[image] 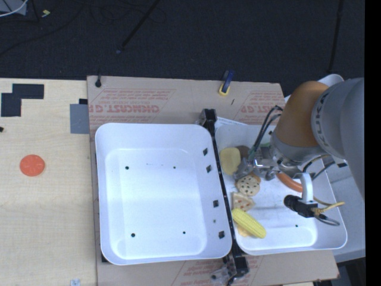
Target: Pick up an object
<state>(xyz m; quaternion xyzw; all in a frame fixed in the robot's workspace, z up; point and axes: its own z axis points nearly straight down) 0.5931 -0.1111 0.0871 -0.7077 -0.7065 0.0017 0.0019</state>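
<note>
The grey arm (324,121) reaches into the right bin (333,234). Its gripper (249,170) sits low among a yellow piece (230,158), a cookie (247,186) and corn (249,223); whether it grips anything, I cannot tell.

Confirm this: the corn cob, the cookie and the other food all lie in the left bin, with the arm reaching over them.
Wrong bin. The camera view shows the corn cob, the cookie and the other food in the right bin, under the arm. The rest stands.
</note>
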